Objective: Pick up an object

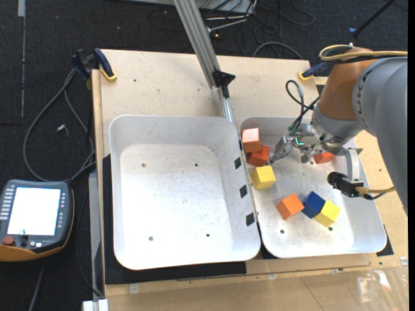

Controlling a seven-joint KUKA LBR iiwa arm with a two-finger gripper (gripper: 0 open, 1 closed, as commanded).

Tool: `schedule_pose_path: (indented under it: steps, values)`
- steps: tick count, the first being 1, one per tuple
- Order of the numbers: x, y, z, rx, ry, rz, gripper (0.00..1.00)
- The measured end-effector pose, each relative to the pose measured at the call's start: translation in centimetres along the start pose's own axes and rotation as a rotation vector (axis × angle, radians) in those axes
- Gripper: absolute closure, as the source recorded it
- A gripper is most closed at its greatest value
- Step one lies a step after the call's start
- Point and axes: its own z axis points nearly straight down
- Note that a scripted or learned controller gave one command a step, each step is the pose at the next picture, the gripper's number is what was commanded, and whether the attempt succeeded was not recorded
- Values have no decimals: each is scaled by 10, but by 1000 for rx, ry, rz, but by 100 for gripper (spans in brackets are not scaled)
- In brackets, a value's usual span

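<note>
The blocks, any of which could serve as the object to pick up, lay all in the right bin [363, 235]. A pink block [250, 135] sat on or just behind a red-orange block [259, 155] near the wall between the two bins, and a yellow block [263, 177] was just in front of them. Toward the front of the bin an orange block [290, 206], a blue block [314, 203] and a second yellow block [327, 212] lay close together, the blue and the yellow ones touching. A small red piece [323, 155] showed under the wrist, partly hidden.

The gripper [285, 146] hung low over the back of the right bin, near the red-orange block. The fingers were too small and too dark to read, so I cannot tell whether they were wide or narrow, and no block was seen between them. I judged that the arm [379, 92] leaned in there because the nearest blocks stood by the wall. The left bin [123, 173] sat on the worktop [162, 83] beside the right one.
</note>
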Motion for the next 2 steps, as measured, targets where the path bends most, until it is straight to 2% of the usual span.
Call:
schedule_pose_path:
  steps: [2]
  values:
    - [0, 0, 0, 0, 0, -1, 0]
